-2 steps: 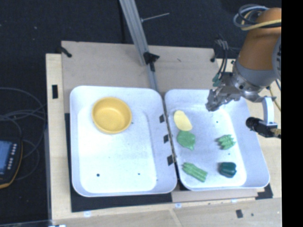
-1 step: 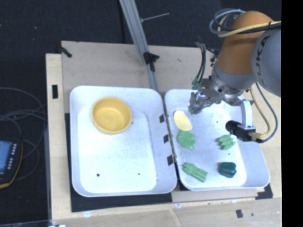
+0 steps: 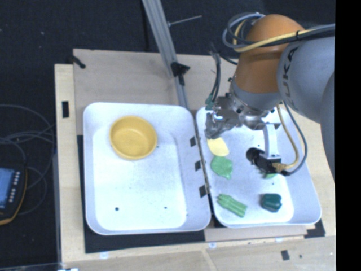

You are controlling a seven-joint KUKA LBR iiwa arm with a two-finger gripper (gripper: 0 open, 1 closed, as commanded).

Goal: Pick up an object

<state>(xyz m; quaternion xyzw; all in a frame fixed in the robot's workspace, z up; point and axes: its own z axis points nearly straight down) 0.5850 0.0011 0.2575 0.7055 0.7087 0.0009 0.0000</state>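
Claw (image 3: 214, 130) hangs low over the right bin (image 3: 302, 199), just above the pale yellow piece (image 3: 218, 147); whether it is open or closed cannot be told. Risk: a descent beside the divider may clip the rim or nudge the light green piece (image 3: 222, 167) away. Left bin (image 3: 141, 210) holds a yellow bowl (image 3: 133, 137); dark floor surrounds the bench
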